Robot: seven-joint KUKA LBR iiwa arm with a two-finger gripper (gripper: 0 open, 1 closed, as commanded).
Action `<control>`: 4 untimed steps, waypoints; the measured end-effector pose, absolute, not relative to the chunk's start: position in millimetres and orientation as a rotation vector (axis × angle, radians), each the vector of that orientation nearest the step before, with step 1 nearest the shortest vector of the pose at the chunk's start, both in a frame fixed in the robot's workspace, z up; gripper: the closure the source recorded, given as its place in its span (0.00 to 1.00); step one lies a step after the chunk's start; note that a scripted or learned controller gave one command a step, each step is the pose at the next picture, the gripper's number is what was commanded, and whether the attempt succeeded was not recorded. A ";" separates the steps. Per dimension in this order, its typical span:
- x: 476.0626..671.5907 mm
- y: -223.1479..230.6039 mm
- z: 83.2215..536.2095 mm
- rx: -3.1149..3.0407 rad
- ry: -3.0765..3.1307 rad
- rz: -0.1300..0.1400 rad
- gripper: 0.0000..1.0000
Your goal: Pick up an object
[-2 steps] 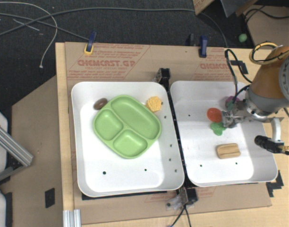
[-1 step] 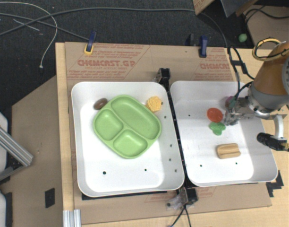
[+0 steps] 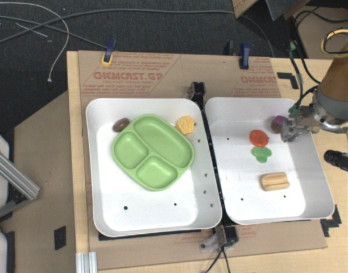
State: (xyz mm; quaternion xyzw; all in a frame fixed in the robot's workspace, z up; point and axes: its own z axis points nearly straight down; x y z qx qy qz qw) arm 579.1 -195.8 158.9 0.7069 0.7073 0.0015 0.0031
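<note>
In the right bin (image 3: 242,206) lie a red round piece (image 3: 259,137), a green leafy piece (image 3: 261,153), a tan bread-like block (image 3: 274,181) and a purple piece (image 3: 278,121) near the far right wall. My gripper (image 3: 289,131) reaches in from the right, low over the bin just right of the purple and red pieces. Nothing can be made out between its fingers. In the left bin (image 3: 106,209) a green divided plate (image 3: 154,151) sits with a yellow corn-like piece (image 3: 185,124) and a brown oval piece (image 3: 121,124) beside its far edge.
The arm's grey wrist and orange band (image 3: 336,90) hang over the right bin's far right corner. Black clamps (image 3: 197,90) sit between the bins at the back. Blue clips (image 3: 110,50) hold the cardboard sheet at its far edge. Cables lie on the dark floor behind.
</note>
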 end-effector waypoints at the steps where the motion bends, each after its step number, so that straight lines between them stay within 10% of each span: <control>1: 580.0 -193.2 203.5 2.215 2.219 0.005 1.00; 2: 583.8 -188.9 267.7 2.214 2.219 0.006 1.00; 4: 562.7 -94.1 241.7 2.219 2.231 0.000 1.00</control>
